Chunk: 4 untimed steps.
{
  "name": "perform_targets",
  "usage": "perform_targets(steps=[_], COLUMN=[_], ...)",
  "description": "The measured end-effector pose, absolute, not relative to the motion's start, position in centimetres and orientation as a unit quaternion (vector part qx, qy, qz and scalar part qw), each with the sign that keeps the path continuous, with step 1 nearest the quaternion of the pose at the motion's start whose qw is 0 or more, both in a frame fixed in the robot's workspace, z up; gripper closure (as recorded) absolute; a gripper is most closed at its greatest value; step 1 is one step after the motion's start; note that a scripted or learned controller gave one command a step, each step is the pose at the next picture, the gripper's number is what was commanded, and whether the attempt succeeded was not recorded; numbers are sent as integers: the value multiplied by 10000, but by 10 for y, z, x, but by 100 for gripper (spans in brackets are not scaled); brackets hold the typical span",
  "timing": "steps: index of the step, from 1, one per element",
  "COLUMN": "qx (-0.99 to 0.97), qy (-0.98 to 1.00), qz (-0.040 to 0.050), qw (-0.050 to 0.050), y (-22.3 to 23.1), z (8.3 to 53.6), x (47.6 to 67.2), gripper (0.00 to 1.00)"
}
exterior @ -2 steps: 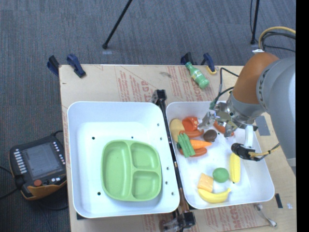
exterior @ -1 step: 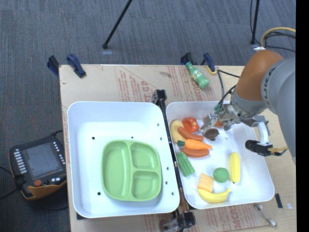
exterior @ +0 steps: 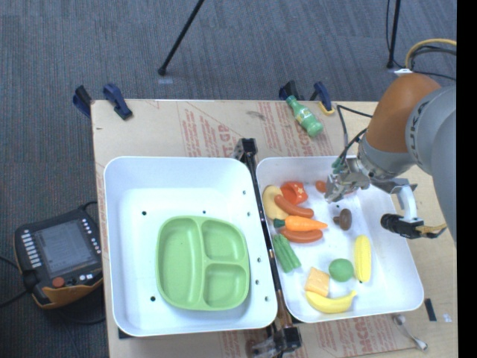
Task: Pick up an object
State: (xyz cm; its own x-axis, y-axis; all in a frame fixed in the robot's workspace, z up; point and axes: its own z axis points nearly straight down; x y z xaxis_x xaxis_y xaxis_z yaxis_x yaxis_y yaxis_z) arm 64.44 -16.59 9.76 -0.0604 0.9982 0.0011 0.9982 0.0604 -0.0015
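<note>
My gripper (exterior: 337, 188) hangs low over the upper middle of the right bin (exterior: 406, 278), coming down from the orange-banded wrist (exterior: 399, 121). A small red piece (exterior: 320, 186) lies just to its left and a brown lump (exterior: 343, 218) just below it. Further left lie a red pepper (exterior: 293, 192), a carrot (exterior: 304, 222) and a sausage (exterior: 302, 236). Nearer the front are a green cucumber (exterior: 285, 252), a yellow corn cob (exterior: 362, 258), a green ball (exterior: 341, 269), an orange wedge (exterior: 318, 280) and a banana (exterior: 330, 302). I see nothing held in the gripper.
The left bin (exterior: 134, 192) holds a green divided plate (exterior: 203, 262). A green bottle (exterior: 305, 116) lies on the bench behind the right bin, near blue clamps (exterior: 323, 95). A teach pendant (exterior: 56, 252) sits off the bench at left.
</note>
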Motion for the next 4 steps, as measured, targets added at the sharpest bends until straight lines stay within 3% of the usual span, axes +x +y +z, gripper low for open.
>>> perform_targets(steps=[1,2,4], qx=[-6855,-7116,-7329], qy=[-7281,-7026,-6803], qz=[1,7,10], qw=[11,24,26], y=[-166,-85,-84], z=[97,91,87], x=[644,615,514], gripper=[0,0,0])
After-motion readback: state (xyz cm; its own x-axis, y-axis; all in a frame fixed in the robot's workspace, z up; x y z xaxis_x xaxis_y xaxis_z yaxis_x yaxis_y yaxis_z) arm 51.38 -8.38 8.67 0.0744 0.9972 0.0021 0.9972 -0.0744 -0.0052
